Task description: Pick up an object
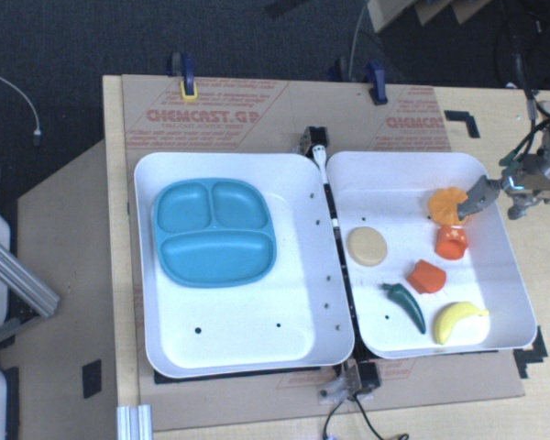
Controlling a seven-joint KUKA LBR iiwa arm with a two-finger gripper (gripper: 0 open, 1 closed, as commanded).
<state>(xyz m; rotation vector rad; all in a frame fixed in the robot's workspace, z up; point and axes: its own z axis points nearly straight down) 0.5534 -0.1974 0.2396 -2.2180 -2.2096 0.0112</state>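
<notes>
The right bin [495, 177] holds several toy foods: an orange piece [445, 204], a small red piece [451, 244], a red-orange block [427, 277], a beige disc [367, 246], a green pepper [406, 306] and a yellow banana [458, 321]. My gripper [497, 205] hangs over the bin's right rim at the frame's right side. It is open, its fingers spread apart with nothing between them. The left fingertip [472, 205] sits right beside the orange piece, close to touching it.
A blue divided plate [215, 232] lies in the left bin [302, 310]. A black hinge strip [333, 236] runs between the bins. Blue clamps [188, 73] stand along the cardboard's far edge. Cables hang at the right behind the arm.
</notes>
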